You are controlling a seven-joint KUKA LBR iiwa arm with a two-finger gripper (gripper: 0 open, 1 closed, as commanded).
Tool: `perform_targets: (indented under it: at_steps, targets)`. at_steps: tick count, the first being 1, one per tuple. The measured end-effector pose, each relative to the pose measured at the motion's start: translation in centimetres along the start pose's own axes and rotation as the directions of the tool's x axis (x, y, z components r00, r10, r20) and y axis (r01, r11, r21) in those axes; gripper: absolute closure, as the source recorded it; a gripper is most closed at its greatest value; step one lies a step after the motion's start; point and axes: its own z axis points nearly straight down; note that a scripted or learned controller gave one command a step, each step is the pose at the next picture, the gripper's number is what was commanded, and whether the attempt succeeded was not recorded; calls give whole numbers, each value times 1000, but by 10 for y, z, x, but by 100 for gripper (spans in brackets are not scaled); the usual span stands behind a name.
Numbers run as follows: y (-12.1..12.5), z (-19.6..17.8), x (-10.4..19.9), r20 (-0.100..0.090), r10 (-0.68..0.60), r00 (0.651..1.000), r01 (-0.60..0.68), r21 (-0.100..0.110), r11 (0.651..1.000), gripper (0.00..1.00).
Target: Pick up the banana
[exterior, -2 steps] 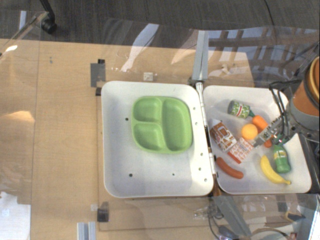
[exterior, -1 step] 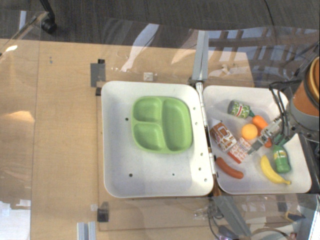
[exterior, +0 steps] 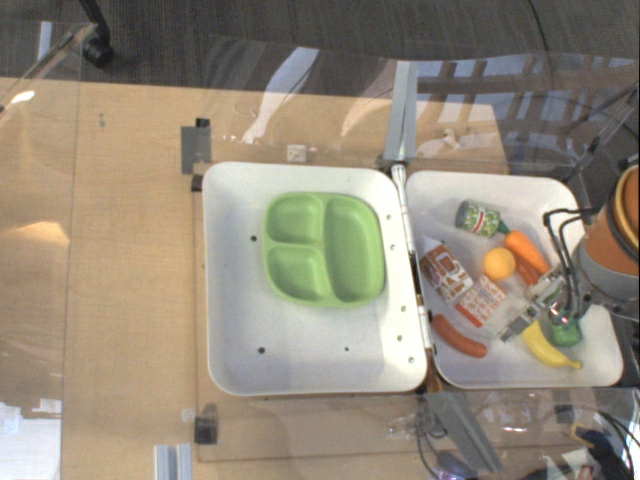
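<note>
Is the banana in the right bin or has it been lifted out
In. The banana lies on the right bin's floor near its front corner, with the gripper just above it.

Legible text: none that I can make out.

Printed surfaces noted in my right bin (exterior: 600, 373):
- Red-and-white packet (exterior: 447, 273), flat on the bin floor: white shapes on a dark red panel, perhaps lettering, too small and blurred to read.
- Second red-and-white packet (exterior: 482, 301), just beside the first: printed pattern, no characters I can resolve.
- Green can (exterior: 479, 219), lying on its side: a label with a pale patch and a red spot, no word or brand readable.

On the bench:
- Small pale tag (exterior: 296, 152) above the left bin (exterior: 230, 358): any marking is illegible.
</note>
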Motion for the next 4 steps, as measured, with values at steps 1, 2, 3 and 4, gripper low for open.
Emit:
perform_targets:
  at_steps: [1, 2, 3, 4]
  targets:
    - [3, -12, -2, 7, 0, 1000, 0, -6, 1000, 100]
    - [83, -127, 27, 4, -118, 993, 118, -3, 993, 100]
    - [82, -127, 28, 3, -117, 993, 117, -3, 993, 0]
    - [32, -64, -12, 1, -294, 956, 294, 0, 956, 0]
